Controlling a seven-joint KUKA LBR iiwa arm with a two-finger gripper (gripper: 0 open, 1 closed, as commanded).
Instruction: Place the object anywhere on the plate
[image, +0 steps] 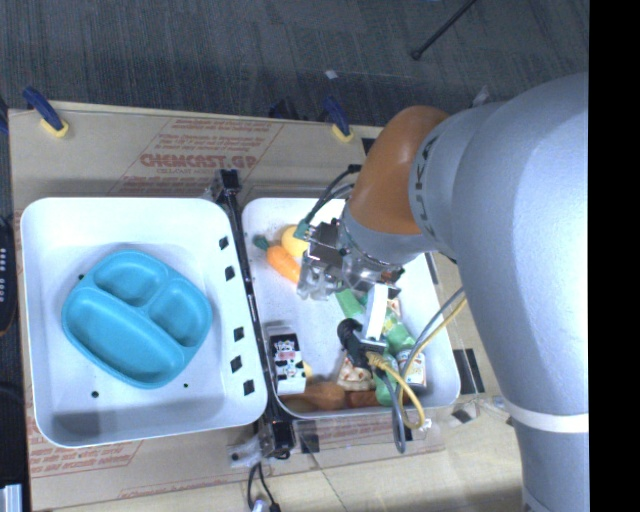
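A blue divided plate lies in the left white bin. The right bin holds a pile of toy food: an orange carrot and a yellow piece at the back, green items in the middle, and a small black-and-white carton near the front left. My gripper hangs over the right bin, just right of the carrot, low above the bin floor. The wrist housing hides its fingers.
A brown piece and a slice-shaped item lie along the right bin's front wall, with a small box at the front right. A yellow cable loops over them. Black clips line the divider between the bins.
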